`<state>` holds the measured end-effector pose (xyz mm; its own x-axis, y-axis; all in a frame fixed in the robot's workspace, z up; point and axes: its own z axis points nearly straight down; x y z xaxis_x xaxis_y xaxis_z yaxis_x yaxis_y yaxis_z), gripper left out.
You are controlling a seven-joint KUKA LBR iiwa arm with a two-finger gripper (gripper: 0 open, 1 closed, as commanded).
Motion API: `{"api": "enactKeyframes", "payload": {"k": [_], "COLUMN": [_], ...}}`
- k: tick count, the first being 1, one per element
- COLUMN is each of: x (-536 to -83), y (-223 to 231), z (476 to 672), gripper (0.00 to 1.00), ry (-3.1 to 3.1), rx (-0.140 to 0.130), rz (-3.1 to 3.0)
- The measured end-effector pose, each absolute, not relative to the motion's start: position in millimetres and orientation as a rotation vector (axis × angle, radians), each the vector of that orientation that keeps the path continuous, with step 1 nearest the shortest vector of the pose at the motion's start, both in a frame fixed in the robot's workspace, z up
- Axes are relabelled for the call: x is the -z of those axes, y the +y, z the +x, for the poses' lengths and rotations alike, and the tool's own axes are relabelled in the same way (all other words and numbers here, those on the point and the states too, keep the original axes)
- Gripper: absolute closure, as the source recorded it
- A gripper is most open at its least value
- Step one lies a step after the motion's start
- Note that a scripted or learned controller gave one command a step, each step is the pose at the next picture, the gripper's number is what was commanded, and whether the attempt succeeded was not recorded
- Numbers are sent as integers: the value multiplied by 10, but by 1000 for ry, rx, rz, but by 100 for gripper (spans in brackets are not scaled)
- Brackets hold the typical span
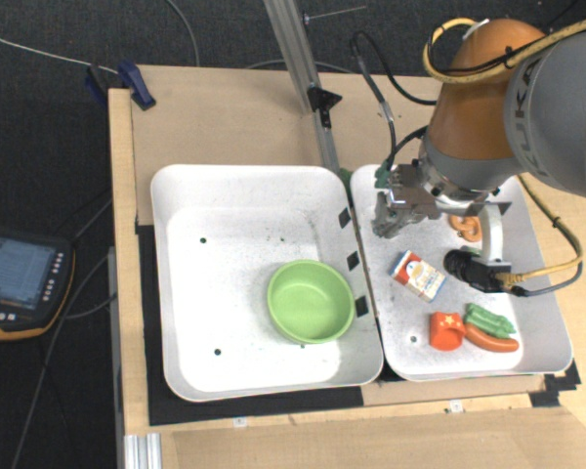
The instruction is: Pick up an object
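Two shallow white bins sit side by side on the bench [225,115]. The left bin [205,203] carries a single green bowl [311,301], upright and mouth up near its front right corner, well apart from everything else; likely parked there as a wide, rim-only target that a two-finger grasp would find awkward. The right bin [547,345] carries the small things, loosely scattered so each can be reached alone: a small red-and-white carton [417,275] lying tilted near the middle, a red piece [446,330] and a green-and-orange vegetable-shaped toy [490,327] close together toward the front, and an orange item [465,226] partly hidden beneath the arm's wrist. A black cable fitting [472,269] hangs from the arm just beside the carton. The gripper [391,218] hangs low over the rear left part of the right bin, close to the wall shared with the other bin; whether the fingers are spread or closed I cannot tell from this slant, and nothing shows between them. No object appears lifted: each lies on its bin floor. My reading: the pick is not yet made, and the carton, just in front of the gripper, looks the nearest candidate.
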<state>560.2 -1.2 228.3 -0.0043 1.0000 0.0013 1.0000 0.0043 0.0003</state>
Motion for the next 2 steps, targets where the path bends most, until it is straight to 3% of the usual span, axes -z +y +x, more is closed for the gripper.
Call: {"api": "enactKeyframes", "payload": {"k": [2], "x": [-2406], "y": [840], "z": [5862], "gripper": [100], "ry": [-2225], "rx": [1], "rz": [-2217]}}
